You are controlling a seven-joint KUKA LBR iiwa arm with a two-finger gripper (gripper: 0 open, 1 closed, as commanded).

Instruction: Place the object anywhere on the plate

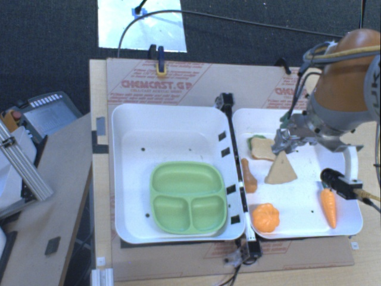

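The gripper (pixel 284 143), whose state I cannot tell, hangs over the wedge (pixel 280 171) mid right bin (pixel 297 228), the plate (pixel 187 196) at the left bin's front; crowding toast (pixel 261 148) may spoil the grasp.

End effector (pixel 284 143) above tan wedge (pixel 280 171)

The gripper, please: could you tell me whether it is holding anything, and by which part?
It cannot be told. The gripper sits just above the tip of the tan wedge, by the sandwich, but no object is visibly held.
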